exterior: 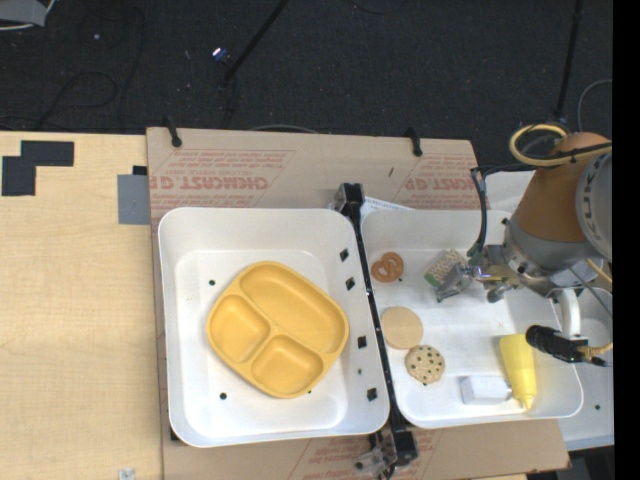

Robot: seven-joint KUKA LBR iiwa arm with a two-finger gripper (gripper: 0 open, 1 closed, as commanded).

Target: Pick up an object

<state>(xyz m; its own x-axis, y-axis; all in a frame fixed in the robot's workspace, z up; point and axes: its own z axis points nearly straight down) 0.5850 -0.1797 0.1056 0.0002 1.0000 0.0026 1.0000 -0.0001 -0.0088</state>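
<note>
My gripper (452, 280) is low in the right bin (455, 416), at a small greenish object (443, 265); whether it is spread or pinching, I cannot tell. Nothing looks lifted yet. Pretzel (388, 266) and cookie (425, 364) lie just left of it.

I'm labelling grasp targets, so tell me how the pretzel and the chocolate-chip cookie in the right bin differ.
The pretzel is brown and looped with holes; the chocolate-chip cookie is a solid pale disc with dark specks. The pretzel lies toward the bin's far edge, the cookie nearer the front, with a plain tan disc between them. Both are small, lie flat and sit near the divider.
</note>
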